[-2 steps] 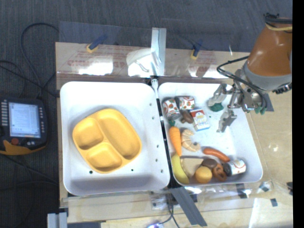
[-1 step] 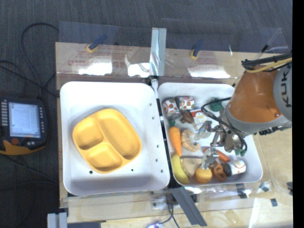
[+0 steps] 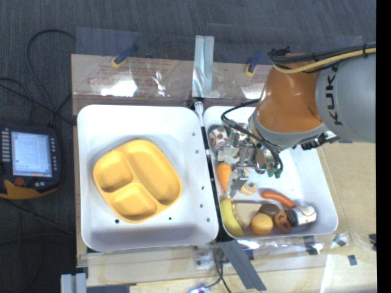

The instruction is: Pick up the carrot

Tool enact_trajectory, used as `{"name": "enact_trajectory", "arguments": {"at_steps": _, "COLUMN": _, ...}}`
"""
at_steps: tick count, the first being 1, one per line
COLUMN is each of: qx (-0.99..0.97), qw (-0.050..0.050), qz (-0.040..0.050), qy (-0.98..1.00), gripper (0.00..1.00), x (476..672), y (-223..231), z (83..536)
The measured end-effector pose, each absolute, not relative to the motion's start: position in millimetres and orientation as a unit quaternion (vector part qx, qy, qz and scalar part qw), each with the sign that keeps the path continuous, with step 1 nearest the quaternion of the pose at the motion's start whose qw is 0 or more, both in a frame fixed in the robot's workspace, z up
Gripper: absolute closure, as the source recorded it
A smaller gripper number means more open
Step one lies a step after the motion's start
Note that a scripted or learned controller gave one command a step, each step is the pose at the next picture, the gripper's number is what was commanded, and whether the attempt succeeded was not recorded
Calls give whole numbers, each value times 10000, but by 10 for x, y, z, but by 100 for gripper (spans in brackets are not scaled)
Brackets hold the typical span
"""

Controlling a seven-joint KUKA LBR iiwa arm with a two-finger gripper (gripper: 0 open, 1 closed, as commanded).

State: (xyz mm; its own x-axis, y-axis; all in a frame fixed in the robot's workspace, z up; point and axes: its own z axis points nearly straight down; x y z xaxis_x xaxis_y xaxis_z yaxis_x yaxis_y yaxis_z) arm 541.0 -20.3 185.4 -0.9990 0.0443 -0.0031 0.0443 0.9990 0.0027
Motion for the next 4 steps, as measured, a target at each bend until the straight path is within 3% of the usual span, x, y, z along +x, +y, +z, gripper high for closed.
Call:
{"name": "enact_trajectory", "arguments": {"at_steps": 1, "qx": 963, "qw": 6, "qz": -1, "qy": 9954, "gripper": 0, "x": 5205, "y": -482, "z": 1841}}
{"name": "enact_trajectory", "arguments": {"at_steps": 2, "qx": 1544, "qw": 9, "qz": -2, "qy": 9880, "gripper": 0, "x": 5842, "y": 92, "z": 1837}}
{"name": "enact_trajectory", "arguments": {"at_steps": 3, "qx": 1597, "qw": 0, "qz": -10, "qy": 9872, "gripper": 0, "x": 5273, "y": -110, "z": 1837}}
{"name": "enact_trajectory", "arguments": {"at_steps": 4, "qx": 2226, "qw": 0, "qz": -1, "qy": 9749, "gripper": 0, "x": 5026, "y": -269, "z": 1838}}
